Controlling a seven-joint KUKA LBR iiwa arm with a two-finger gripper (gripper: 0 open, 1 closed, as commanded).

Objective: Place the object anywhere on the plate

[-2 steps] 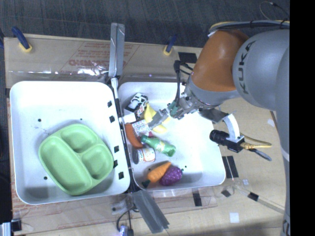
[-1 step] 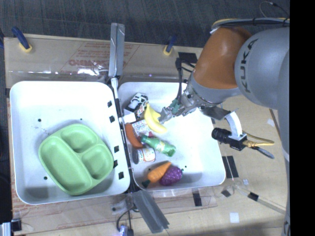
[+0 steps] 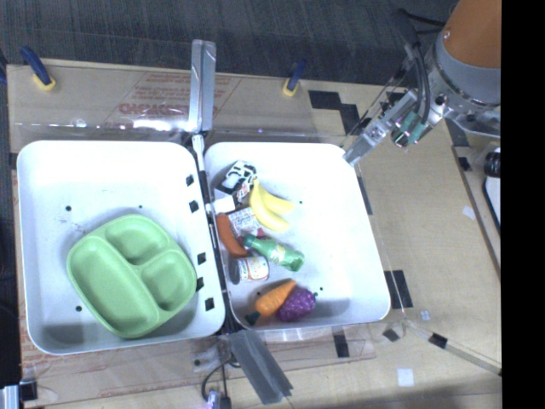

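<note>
A green plate (image 3: 130,273) with three compartments lies in the left bin (image 3: 43,177). The right bin (image 3: 341,228) holds a cluster of toy food along its left side: yellow bananas (image 3: 269,208), a green bottle (image 3: 278,252), a brown sausage (image 3: 228,233), a small can (image 3: 252,269), an orange carrot (image 3: 272,299), purple grapes (image 3: 298,304) and a black-and-white item (image 3: 241,175). My gripper (image 3: 362,146) hangs over the far right corner of the right bin, well apart from the food. I see nothing held in it.
A grey divider post (image 3: 203,83) stands at the back between the bins. Blue clamps (image 3: 37,66) (image 3: 295,77) sit on the bench's far edge. The right half of the right bin is bare white floor.
</note>
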